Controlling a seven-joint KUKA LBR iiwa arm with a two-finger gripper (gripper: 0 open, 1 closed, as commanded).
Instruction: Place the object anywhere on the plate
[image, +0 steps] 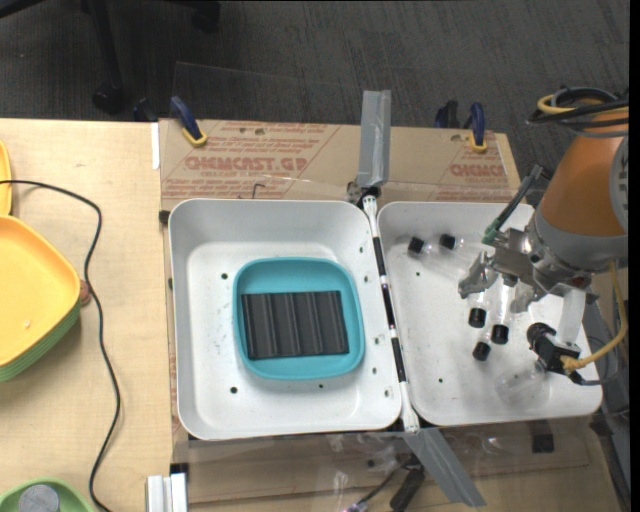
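**Hovering Pincer Over Right Bin: Status**

1. Pincer. The pincer (490, 325) sits above the middle of the right bin (440, 400), at the end of the arm (590, 190), which enters from the right edge. Whether it is released or clenched cannot be told: its lower parts merge with several small dark pieces (482, 351) seen against the white floor, and it is unclear which of these belong to the pincer and which lie loose in the bin. Nothing can be confirmed as grasped.

2. Object. The object (431, 245), a small clear item with dark ends, lies on the floor of the right bin near its far left corner, apart from the pincer.

3. Plate. The plate (250, 370), teal with a dark ribbed insert (297, 323), lies flat in the centre of the left bin (200, 400). The two bins stand side by side, rims touching along the middle.

4. Obscured or cut off.
- The arm covers the right bin's far right corner and part of its right rim.
- A faint clear patch (520, 385) near the bin's front right is too blurred to identify.
- A yellow hose (600, 345) loops beside the wrist; its ends are hidden.
- A yellow dish (35, 290) on the counter (120, 420) is cut by the left edge.

5. Surroundings. Cardboard (270, 160) lies behind the bins, held by two clamps (186, 116). A black cable (95, 300) runs across the counter.
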